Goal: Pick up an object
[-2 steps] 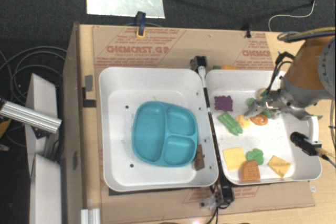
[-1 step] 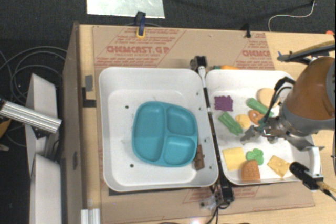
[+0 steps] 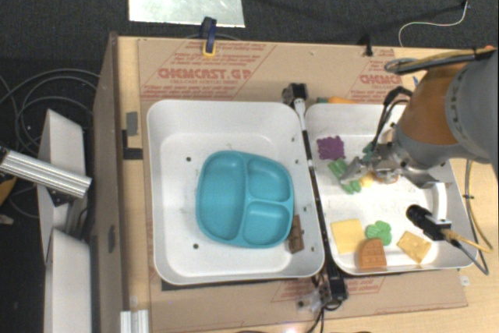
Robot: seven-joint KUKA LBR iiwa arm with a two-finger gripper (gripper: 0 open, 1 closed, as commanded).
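Observation:
The right bin point(image 3: 323, 207) holds several small toy foods. A purple lump point(image 3: 330, 146) lies at its upper left, with a green piece point(image 3: 338, 168) just below it and a yellow-green piece point(image 3: 352, 184) beside that. My gripper point(image 3: 365, 168) hangs low over the bin's middle, right next to these green pieces; whether it touches them I cannot tell. Along the near side lie a yellow slab point(image 3: 347, 232), a green clump point(image 3: 379, 230), an orange waffle-like block point(image 3: 372, 254) and a pale yellow wedge point(image 3: 413, 246).
The left bin point(image 3: 179, 136) carries a blue divided plate point(image 3: 243, 199), and a brown stick point(image 3: 296, 234) lies by its right wall. A small orange thing point(image 3: 339, 100) sits on the cardboard behind the right bin. The arm point(image 3: 444, 117) covers the right bin's far right corner.

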